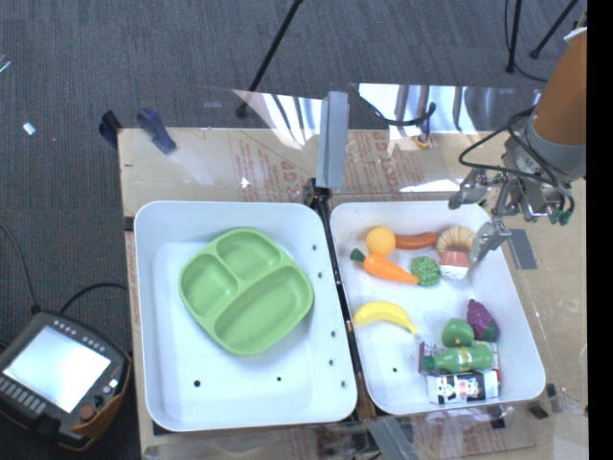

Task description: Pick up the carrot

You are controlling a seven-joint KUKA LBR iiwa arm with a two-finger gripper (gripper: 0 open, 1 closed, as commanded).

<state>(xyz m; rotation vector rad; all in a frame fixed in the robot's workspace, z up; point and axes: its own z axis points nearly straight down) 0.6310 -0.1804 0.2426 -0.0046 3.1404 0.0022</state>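
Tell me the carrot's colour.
Orange with a green stem end, seen in the camera view: carrot.

This is a robotics lab or test cell rather than a home or a kitchen. The grey arm's two-finger gripper [487, 230] hangs over a worn plywood bench top [220, 166] marked with printed red lettering, and well to its left, off the bench on dark grey carpet [115, 36], lies a handheld black and orange control pendant with a pale screen [59, 377]. Behind the gripper, thin black tripod legs [278, 41] stand on that carpet, and loose black cables [493, 142] loop just beside it.
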